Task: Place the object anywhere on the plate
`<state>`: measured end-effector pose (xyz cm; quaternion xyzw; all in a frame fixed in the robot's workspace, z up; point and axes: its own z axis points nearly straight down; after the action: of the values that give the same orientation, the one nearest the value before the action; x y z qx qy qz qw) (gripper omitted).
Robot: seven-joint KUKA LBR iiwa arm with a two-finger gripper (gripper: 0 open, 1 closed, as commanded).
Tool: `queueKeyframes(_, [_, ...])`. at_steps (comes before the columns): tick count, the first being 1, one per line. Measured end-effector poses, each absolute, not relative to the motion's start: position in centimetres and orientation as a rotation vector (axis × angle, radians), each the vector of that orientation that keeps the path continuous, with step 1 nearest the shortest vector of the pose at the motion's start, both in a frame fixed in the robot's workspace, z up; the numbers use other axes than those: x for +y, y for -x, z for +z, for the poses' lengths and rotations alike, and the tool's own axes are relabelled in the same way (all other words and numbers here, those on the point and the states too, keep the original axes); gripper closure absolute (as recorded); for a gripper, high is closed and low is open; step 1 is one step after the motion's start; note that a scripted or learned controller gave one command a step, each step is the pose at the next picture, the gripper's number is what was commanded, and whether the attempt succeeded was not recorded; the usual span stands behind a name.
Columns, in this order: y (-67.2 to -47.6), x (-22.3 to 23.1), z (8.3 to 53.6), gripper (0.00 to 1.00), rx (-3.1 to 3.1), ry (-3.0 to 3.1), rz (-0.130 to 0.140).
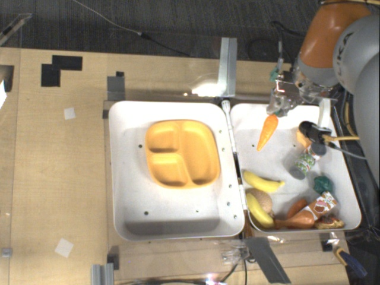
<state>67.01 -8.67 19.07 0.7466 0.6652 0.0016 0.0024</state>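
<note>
The arm reaches in from the right, its tool [279, 104] over the right bin's [350, 186] far-left corner, clamped on the top of a carrot [267, 132] that hangs tilted. The left bin [127, 206] holds a yellow plate [180, 153]. Bananas [261, 183] lie near.

Pale wooden bench [53, 177] with black markings, dark grey carpet [148, 10] behind, thin cable [95, 13] across it.
</note>
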Motion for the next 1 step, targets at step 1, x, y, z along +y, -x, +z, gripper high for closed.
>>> queueKeyframes(1, [-61.11,-2.56,18.55,1.0,2.51,-1.884,0.006])
